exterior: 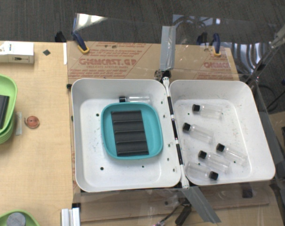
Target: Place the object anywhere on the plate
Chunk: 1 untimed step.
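Left bin (pixel 86 140): white, shallow, and it carries a teal plate (pixel 154 126) right in its middle.
Plate: square with rounded corners, and a black ribbed insert (pixel 129 133) sits on it, filling most of the centre.
Vial by the plate (pixel 133 99): one clear vial with a black cap, lying flat on the bin floor just past the plate's far edge, cap pointing left. It's near the rim; whether it touches I can't tell.
Right bin (pixel 255 126): there's the supply, five more clear black-capped vials (pixel 209 136) lying scattered on the floor, all apart from each other.
Divider: the two bins butt up side by side, a dark seam between them.
Cardboard (pixel 114 60): a printed sheet under the far side of the bins, held with clamps.
Bench, left side: a green tray (pixel 6 86) at the edge with something dark in it, and a small brown disc (pixel 32 122) beside it.
Gripper: can't tell its state from here, nor whether it has hold of anything.
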### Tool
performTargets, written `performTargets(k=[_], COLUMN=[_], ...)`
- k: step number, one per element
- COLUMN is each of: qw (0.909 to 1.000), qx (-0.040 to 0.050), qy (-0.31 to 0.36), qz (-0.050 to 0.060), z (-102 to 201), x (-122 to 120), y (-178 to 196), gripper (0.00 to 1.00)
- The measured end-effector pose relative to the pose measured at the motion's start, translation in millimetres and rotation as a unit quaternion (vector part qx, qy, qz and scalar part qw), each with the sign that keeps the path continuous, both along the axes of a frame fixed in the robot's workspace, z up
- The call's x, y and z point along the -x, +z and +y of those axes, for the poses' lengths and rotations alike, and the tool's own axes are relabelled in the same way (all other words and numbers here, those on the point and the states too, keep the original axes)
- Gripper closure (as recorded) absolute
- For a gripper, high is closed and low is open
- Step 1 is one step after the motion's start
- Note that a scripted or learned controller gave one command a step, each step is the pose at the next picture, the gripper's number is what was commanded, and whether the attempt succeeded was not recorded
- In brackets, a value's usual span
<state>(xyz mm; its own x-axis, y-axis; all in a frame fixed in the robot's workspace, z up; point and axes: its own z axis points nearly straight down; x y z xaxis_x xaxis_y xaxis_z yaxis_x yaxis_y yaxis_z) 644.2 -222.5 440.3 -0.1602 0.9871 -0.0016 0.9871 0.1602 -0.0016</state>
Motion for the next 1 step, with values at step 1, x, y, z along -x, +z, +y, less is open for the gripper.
performTargets(k=[1], qw=[1.0], qx=[0.0], qy=[0.0], qz=[0.0], z=[0.0], x=[0.0], y=[0.0], gripper=[0.0])
